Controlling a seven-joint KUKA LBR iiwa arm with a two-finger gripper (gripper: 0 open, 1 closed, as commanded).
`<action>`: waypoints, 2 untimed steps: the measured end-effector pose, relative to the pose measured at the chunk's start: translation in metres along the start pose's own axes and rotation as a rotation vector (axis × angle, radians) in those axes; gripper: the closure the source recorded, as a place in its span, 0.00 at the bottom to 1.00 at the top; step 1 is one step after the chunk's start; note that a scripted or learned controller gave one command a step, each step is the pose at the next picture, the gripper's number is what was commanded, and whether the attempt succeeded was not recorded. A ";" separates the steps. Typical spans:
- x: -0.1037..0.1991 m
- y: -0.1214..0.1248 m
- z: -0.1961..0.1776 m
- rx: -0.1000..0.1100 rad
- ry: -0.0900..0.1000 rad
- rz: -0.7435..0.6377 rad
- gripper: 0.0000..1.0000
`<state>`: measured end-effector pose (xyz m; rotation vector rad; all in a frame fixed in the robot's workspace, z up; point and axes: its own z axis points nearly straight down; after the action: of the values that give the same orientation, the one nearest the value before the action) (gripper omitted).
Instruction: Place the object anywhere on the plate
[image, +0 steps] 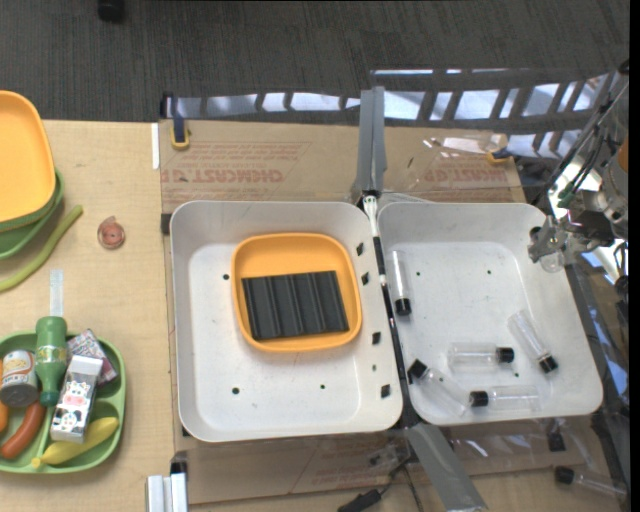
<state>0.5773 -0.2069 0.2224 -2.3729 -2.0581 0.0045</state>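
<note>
White bins (200, 400) sit side by side; the left one holds an orange plate (296, 255) with a dark ridged pad. Clear tubes (400, 285) lie in the right bin from nine to five o'clock. At three o'clock hangs the gripper (548, 247), carrying nothing. Best approach: descend squarely over one isolated tube.

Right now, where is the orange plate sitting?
The orange plate lies in the left white bin, toward its upper middle, with a dark ribbed block on it. The clear tubes lie in the right bin.
</note>
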 end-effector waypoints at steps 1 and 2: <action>0.004 0.035 -0.064 -0.003 -0.001 -0.212 1.00; -0.003 0.083 -0.116 -0.005 -0.002 -0.477 1.00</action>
<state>0.6597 -0.2219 0.3383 -1.8215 -2.5645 0.0012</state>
